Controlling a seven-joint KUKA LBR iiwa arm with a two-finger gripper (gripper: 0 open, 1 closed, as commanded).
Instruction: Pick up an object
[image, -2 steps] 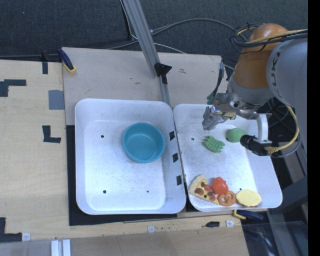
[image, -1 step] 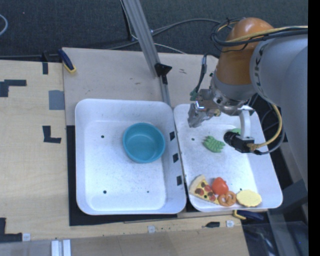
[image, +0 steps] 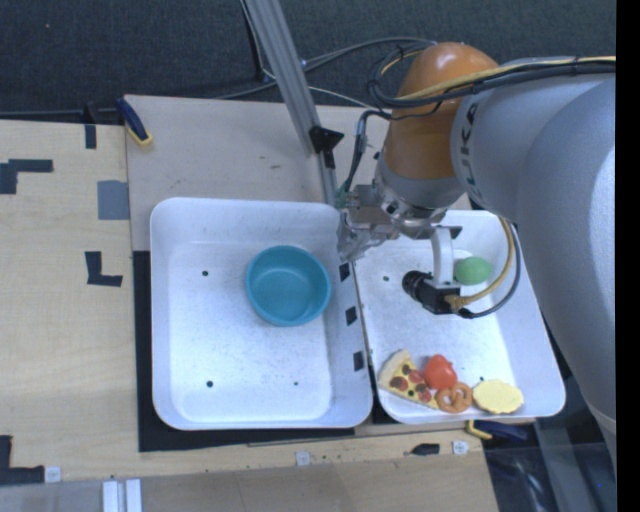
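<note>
My gripper (image: 352, 240) hangs over the inner edge of the right bin (image: 530, 350), close to the divider between the two bins. A blue bowl (image: 288, 285) stands upright in the left bin (image: 190, 330), just left of the gripper and apart from it. In the right bin, a green ball-like object (image: 473, 270) lies to the gripper's right, partly behind a cable. Along the near edge lie a pizza slice (image: 403, 380), a red tomato (image: 440, 371), a pretzel (image: 455, 399) and a yellow disc (image: 497, 397). I see nothing held in the gripper.
The arm's orange band (image: 435, 100) and grey body cover the right bin's far right part. A black fitting with cables (image: 428, 291) hangs over the middle of the right bin. A slanted metal pole (image: 295, 90) rises behind the bins.
</note>
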